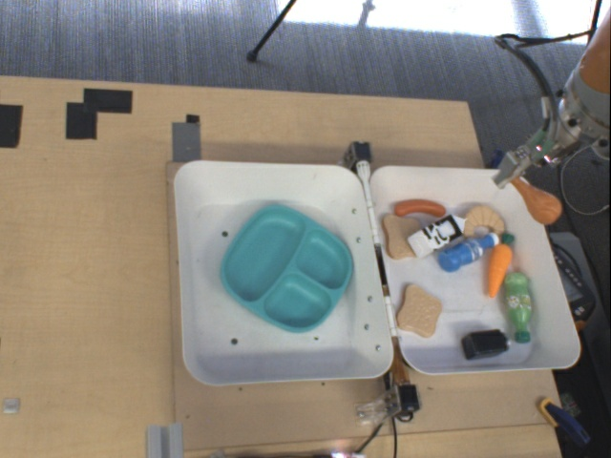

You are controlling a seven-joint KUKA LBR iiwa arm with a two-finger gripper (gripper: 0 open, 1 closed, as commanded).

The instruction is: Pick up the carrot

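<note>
Orange carrot (497, 269) lies between blue bottle (466, 252) and green bottle (517, 303), so approach straight down. Gripper (509, 168) probably pinches a brown toy (537, 200).

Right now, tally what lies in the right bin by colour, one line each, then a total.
Orange or red: 2, the carrot and the sausage
Tan: 3, two bread slices and a cookie
Blue: 1, the bottle
Green: 1, the bottle
Black: 1, the block
White: 1, the carton
Total: 9
</note>
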